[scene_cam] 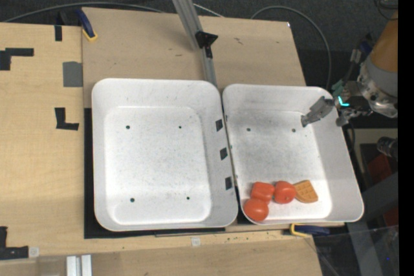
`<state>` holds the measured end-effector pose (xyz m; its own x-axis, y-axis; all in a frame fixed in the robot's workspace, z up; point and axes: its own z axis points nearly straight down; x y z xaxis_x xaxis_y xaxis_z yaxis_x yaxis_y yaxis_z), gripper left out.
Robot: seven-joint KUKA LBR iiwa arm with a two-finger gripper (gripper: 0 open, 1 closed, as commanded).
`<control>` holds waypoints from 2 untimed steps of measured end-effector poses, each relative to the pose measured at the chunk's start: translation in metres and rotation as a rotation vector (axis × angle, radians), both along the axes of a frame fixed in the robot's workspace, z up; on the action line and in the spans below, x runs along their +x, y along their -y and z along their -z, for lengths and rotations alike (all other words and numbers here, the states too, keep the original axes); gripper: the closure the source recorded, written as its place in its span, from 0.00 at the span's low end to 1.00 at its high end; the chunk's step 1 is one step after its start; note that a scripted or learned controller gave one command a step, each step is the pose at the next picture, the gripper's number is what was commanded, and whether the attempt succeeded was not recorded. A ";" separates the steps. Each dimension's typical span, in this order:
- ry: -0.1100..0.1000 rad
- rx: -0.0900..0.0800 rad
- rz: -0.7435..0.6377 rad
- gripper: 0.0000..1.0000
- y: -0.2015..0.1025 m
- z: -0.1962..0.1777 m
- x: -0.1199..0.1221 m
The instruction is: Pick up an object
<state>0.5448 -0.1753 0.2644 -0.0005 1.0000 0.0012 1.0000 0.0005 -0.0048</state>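
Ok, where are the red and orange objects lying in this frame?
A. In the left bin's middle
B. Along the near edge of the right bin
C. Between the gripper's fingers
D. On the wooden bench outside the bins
B: the three red objects and the orange object cluster at the right bin's near edge, apart from the gripper near its far right corner.

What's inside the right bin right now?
In the right bin, near its front edge: three red-orange pieces clustered together and an orange waffle-like piece beside them. The cluster hides whatever lies beneath it. The end effector hangs over the far-right corner.
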 end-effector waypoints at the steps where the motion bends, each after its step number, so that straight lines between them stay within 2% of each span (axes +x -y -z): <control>1: 0.003 -0.001 -0.001 0.00 0.000 -0.002 0.001; 2: -0.002 0.000 -0.001 0.00 -0.007 0.051 -0.009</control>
